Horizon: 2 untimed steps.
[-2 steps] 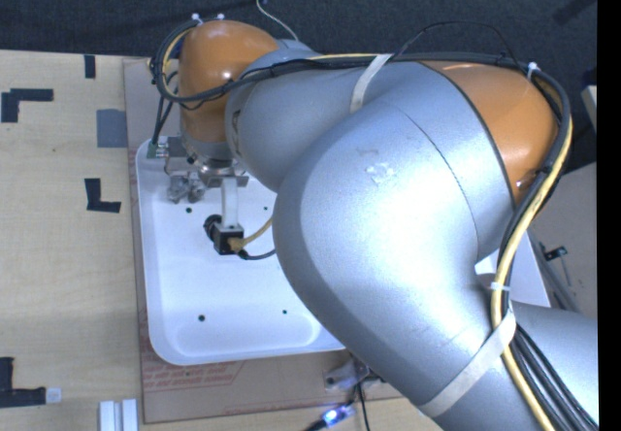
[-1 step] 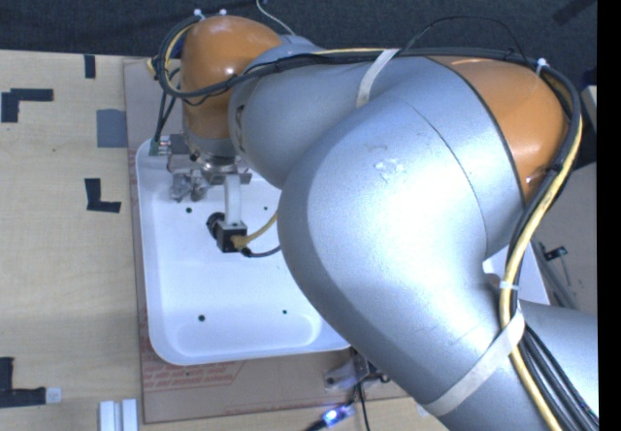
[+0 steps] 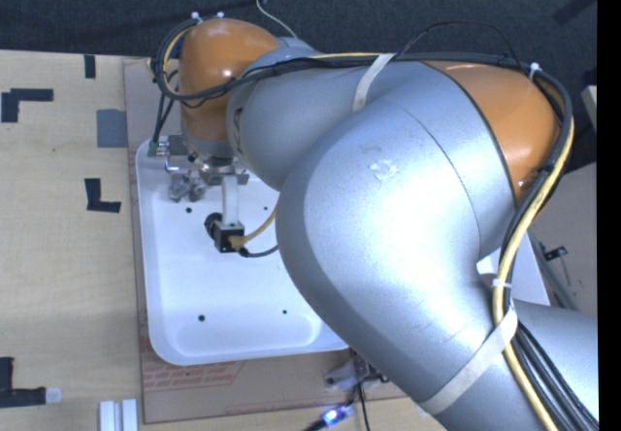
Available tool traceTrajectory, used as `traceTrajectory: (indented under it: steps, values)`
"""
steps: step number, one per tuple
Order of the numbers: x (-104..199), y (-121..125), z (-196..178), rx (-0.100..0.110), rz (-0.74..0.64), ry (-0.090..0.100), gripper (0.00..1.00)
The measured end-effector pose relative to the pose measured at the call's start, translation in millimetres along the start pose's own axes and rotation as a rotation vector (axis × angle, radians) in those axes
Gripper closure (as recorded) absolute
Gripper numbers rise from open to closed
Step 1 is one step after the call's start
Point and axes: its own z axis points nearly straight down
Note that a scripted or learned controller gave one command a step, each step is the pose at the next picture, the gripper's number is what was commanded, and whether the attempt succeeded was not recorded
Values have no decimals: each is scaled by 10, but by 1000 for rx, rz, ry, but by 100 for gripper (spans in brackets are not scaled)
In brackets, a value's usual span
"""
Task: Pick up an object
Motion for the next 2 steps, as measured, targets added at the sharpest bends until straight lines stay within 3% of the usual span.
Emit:
traceTrajectory:
  steps: [2]
  values:
    - [2,117,-9,-1,0,0,100]
